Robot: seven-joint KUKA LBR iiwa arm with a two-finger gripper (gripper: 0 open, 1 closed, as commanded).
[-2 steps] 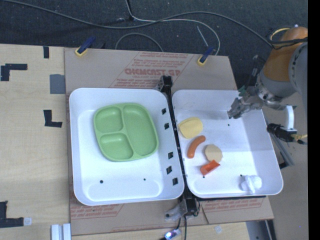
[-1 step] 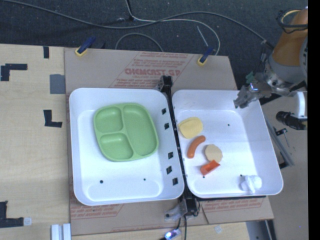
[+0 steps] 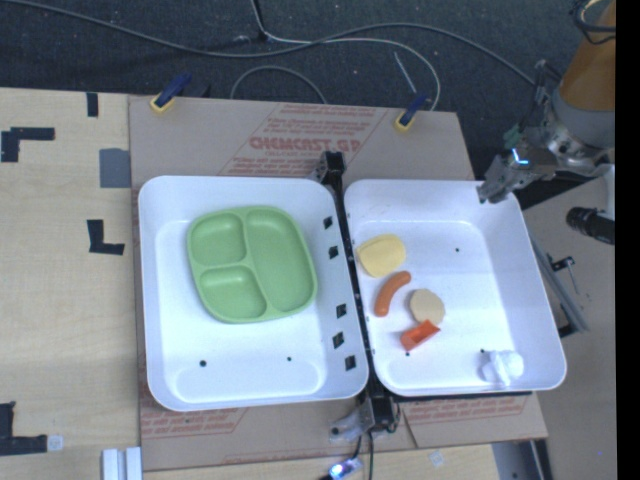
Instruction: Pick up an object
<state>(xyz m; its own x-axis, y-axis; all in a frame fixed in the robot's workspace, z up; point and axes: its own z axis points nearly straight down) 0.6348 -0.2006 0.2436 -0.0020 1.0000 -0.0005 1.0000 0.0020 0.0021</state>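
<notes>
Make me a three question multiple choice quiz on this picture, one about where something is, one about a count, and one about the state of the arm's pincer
1. Where does the green divided plate lie?
A. in the left bin
B. in the right bin
C. on the cardboard

2. How many sections does the plate have?
A. two
B. three
C. four

3. Where is the pincer now?
A. over the plate
B. touching the orange sausage
C. at the right bin's far right corner, away from the food

Answers: 1 A, the plate sits on the left bin floor. 2 B, two sections at the far side and one nearer. 3 C, it hangs by the right bin rim, apart from the sausage.
</notes>
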